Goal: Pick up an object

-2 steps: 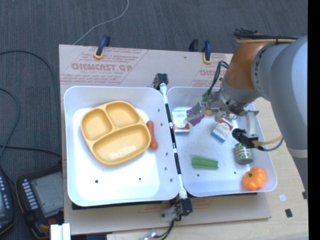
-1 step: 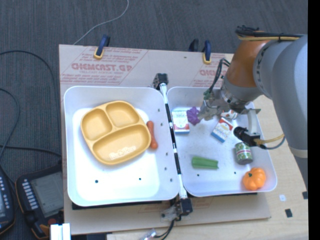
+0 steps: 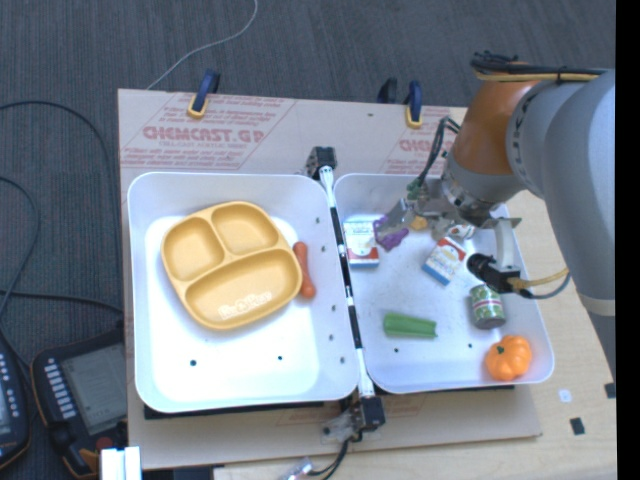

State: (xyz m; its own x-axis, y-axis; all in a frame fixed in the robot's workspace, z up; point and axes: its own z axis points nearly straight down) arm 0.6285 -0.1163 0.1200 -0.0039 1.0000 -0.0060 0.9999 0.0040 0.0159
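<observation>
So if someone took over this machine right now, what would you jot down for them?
Gripper: low over the right bin, near the purple item; nothing visibly between its fingers.
Right bin holds: purple item, two small cartons, green piece, can, orange pumpkin.
Left bin: yellow divided plate with an orange sausage-like toy beside it.
Done: nothing lifted.
Left: grasp and raise one object.

Camera view: one fixed camera, mounted above the bench (image 3: 180, 128), angled down at a slant. Both white bins (image 3: 150, 368) are taken in whole at middle distance. The arm (image 3: 560, 158) is seen entering from the right.
</observation>
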